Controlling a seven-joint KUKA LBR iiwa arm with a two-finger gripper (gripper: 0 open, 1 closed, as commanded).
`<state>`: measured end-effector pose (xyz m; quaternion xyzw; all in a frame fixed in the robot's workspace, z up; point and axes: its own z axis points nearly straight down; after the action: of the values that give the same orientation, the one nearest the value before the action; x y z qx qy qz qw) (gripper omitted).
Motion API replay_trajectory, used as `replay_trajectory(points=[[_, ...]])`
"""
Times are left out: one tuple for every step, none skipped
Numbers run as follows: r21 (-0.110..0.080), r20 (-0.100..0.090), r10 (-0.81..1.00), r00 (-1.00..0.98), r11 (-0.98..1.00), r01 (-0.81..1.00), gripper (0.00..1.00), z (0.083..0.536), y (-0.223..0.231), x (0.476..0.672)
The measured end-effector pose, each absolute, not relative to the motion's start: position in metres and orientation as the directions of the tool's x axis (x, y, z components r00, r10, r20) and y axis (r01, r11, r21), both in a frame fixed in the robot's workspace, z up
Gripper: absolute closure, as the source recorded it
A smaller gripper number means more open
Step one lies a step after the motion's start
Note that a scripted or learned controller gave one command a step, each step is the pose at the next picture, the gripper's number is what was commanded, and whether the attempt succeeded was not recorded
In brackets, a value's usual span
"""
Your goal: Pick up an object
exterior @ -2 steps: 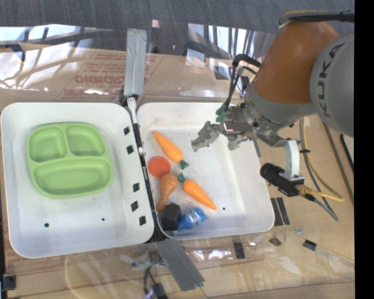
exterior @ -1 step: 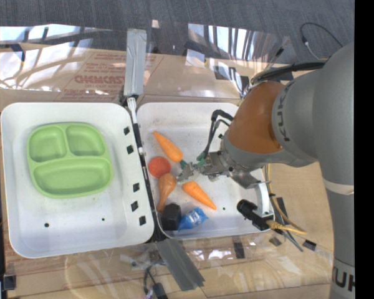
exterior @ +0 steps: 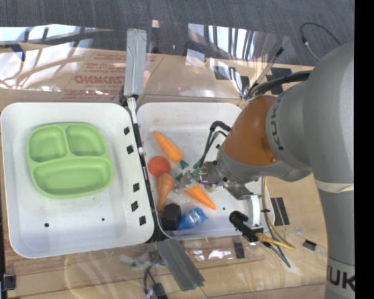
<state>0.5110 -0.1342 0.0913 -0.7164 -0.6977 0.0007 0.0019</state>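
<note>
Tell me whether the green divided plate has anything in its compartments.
Empty. The green divided plate lies flat in the left bin, and all three compartments show only bare green surface.

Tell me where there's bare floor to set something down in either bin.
Left bin: open floor below the green tray, toward its near wall. Right bin: a bare strip by the far wall, above the carrots. Crowded near the gripper.

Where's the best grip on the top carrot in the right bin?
Probably mid-body, fingers closing across its width from straight above. The top carrot lies flat and diagonal, thick orange end up-left, green tip down-right, apart from the red ball below it. The middle is wider than the tapering tip, with bare bin floor either side.
</note>
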Motion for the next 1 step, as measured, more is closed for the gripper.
replay_trajectory(points=[[-0.004, 0.001, 1.0, 0.023, -0.023, 1.0, 1.0, 0.1007, -0.1352, 0.511]])
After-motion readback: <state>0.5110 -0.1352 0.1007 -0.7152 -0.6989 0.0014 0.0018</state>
